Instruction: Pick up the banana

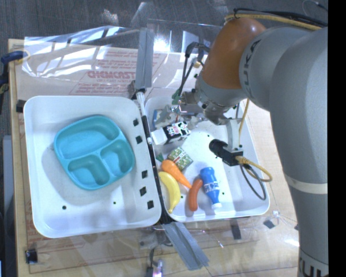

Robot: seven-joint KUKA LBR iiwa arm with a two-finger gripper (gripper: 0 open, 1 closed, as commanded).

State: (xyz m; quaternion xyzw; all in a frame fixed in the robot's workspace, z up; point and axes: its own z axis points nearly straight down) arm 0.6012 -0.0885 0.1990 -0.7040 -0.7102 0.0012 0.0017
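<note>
While the gripper hangs near the right bin's far edge, its state can't be told. Banana lies by the near left corner, long axis running near-to-far.

**Plastic, gloss and matt grey**

The banana looks like smooth, glossy yellow plastic. The divided blue plate has a matt plastic finish. Both white bins appear smooth and slightly shiny. The arm wears matt grey casing, its orange band glossy.

Bench bearing two white bins
</note>
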